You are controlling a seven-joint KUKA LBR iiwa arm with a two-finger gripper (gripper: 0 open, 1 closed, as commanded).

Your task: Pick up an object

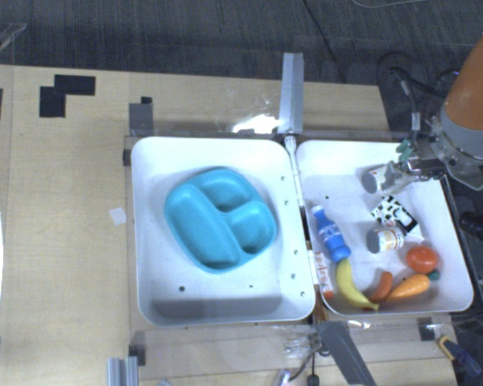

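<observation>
Here no writing can be read: the blue bottle (331,240) has a pale label too small to make out, and the small box (393,214) shows only black-and-white patches. In the right bin (460,284), toward five o'clock, lie a yellow banana (350,284), an orange carrot (406,288), a red tomato (423,258) and a little jar (385,239). The gripper (390,172) sits at the bin's one o'clock; how its fingers stand, I cannot tell. The left bin (153,296) holds a blue divided plate (219,218).
</observation>
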